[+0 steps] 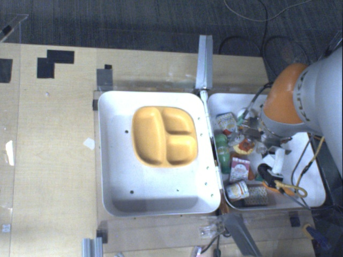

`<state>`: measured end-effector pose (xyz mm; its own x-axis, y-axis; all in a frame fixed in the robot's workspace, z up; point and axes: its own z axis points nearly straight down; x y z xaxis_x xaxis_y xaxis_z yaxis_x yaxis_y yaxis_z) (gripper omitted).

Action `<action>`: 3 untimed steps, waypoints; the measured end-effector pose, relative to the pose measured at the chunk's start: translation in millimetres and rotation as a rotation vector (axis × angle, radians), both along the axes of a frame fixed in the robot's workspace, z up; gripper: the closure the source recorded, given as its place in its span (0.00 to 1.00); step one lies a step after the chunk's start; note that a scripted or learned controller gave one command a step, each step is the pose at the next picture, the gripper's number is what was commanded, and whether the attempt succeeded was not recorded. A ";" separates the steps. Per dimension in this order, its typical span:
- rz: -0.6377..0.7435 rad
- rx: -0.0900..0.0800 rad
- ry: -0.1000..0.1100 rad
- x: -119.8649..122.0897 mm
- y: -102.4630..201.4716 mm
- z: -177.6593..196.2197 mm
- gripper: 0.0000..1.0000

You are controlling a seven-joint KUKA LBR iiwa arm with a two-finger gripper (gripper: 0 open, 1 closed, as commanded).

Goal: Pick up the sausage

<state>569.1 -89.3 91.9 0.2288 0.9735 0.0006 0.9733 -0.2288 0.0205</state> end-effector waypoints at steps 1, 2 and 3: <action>0.095 -0.002 0.000 -63.0 -34.1 -0.6 0.00; -0.224 0.008 0.008 -15.6 -24.6 -2.1 0.00; -0.436 0.012 0.028 83.4 -34.0 -4.7 0.00</action>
